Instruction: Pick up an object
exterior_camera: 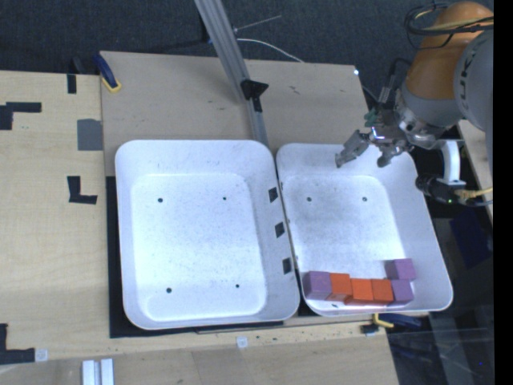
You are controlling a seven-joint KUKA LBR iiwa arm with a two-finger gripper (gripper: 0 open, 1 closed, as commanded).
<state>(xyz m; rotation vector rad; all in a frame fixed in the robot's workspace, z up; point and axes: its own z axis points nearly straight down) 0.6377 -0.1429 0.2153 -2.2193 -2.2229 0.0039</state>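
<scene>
We see a pale wooden bench (48,239) marked with black tape pieces (78,189), dark carpet-like floor (96,10) beyond it, and a slanted metal rail (220,30), possibly a camera mount.

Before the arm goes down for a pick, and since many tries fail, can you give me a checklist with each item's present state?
1. Two-finger gripper spread open with nothing between its fingers: ok.
2. Purple and orange foam blocks in the right white bin: ok.
3. Gripper above the blocks: not ok; it hangs over the bin's far edge, the blocks lie at the near edge.
4. Blocks spaced for a grasp: not ok; packed together.
5. Path between: ok.
</scene>
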